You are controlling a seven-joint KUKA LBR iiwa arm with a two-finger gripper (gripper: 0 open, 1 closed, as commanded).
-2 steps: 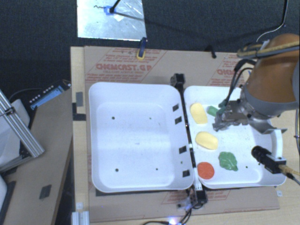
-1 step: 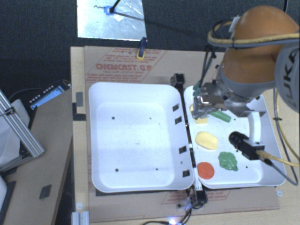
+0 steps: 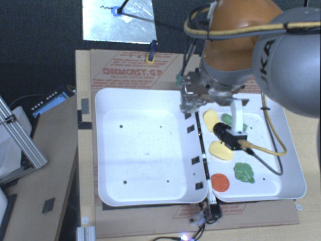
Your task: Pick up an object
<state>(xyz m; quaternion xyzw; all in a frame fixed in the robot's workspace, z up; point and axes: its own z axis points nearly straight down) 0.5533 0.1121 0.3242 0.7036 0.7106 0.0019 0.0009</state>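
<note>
The arm (image 3: pixel 281 54) hangs over the right bin (image 3: pixel 288 185). Its gripper (image 3: pixel 188 105) sits low at the bin's inner wall, and I cannot tell whether it is open or closed. Nothing appears lifted yet. A yellow piece (image 3: pixel 210 118) lies just beside the gripper, and a red disc (image 3: pixel 219 183) lies well apart from it.

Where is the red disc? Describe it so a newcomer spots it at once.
Take the right-hand white bin, then its near corner next to the other bin. The red disc lies there, beside a green piece and a yellow piece; it alone is red and round.

two bins (image 3: pixel 140 149) (image 3: pixel 278 182), two yellow pieces (image 3: pixel 211 118) (image 3: pixel 220 151), two green pieces (image 3: pixel 244 172) (image 3: pixel 226 119), one orange disc (image 3: pixel 219 183).
</note>
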